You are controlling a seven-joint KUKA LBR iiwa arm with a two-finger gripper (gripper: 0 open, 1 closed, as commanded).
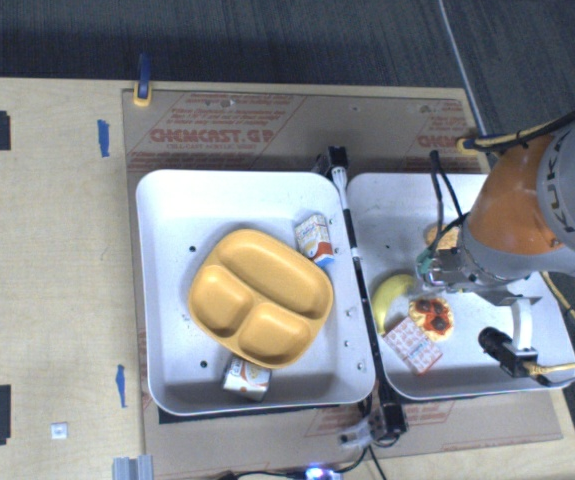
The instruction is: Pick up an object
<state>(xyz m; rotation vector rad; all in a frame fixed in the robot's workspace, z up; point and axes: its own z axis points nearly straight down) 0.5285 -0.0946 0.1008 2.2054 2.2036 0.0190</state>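
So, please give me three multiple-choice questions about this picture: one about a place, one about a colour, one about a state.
1. In which bin does the banana lie?
A. The left bin
B. The right bin
C. Outside both bins

2. What colour is the divided tray in the left bin?
A. Yellow
B. Blue
C. Black

3. How does the divided tray lie?
A. Standing upright on its edge
B. Hanging over the bin's rim onto the bench
C. Lying down inside the bin

Answers:
1. B: the banana lies by the left wall of the right bin, beside the arm.
2. A: its whole surface is yellow.
3. C: its wide face shows from above, within the bin's walls.
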